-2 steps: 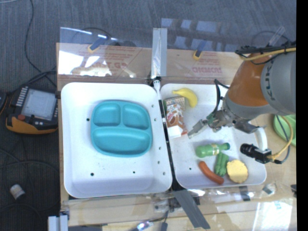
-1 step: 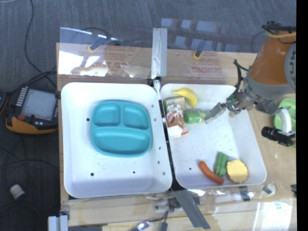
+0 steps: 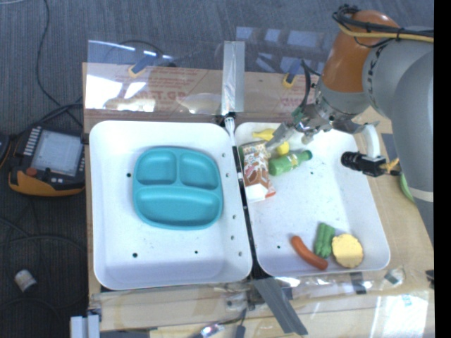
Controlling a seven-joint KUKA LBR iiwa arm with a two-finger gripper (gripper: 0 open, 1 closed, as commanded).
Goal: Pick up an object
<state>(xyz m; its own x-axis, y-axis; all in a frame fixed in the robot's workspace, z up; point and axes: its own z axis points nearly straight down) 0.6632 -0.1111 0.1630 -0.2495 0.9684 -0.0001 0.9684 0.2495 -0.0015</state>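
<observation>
The gripper (image 3: 283,141) sits low at the top of the right bin (image 3: 366,210), its tips over the yellow item (image 3: 263,134) and beside the green bottle (image 3: 289,163); whether it is apart or clamped on something I cannot tell, as the tips blur into the clutter. The bottle, lying at about five o'clock from the tips, looks the easiest target: centre over its body and close across its narrow width. A snack packet (image 3: 255,171) crowds it at nine o'clock, against the bin wall. Far off at five o'clock lie a sausage (image 3: 309,253), green beans (image 3: 323,239) and a yellow lump (image 3: 347,250). The left bin (image 3: 113,252) holds a blue tray (image 3: 177,187).
</observation>
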